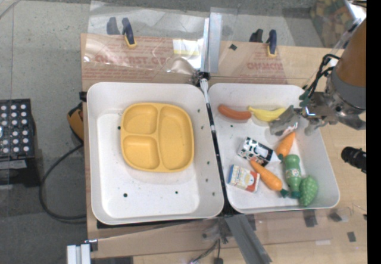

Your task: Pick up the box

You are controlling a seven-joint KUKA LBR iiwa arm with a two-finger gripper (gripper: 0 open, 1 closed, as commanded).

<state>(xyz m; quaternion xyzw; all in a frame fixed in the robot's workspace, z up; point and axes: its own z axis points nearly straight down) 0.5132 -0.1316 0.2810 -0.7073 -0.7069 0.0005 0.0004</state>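
White right bin (pixel 326 155) holds the box (pixel 243 177), a small red-and-white carton lying flat near the front wall beside a carrot (pixel 266 176); nothing lifted yet, whole pick remains. Claw (pixel 290 118) hovers over the bin's far side near the banana (pixel 266 113), well apart from the box; its state I cannot tell, blurred.

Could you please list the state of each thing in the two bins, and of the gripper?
Yellow tray: lying flat in the left bin, compartments bare.
Box: lying flat in the right bin, not gripped.
Sausage: lying loose by the banana.
Carrot: lying beside the box.
Gripper: above the right bin, holding nothing visible.
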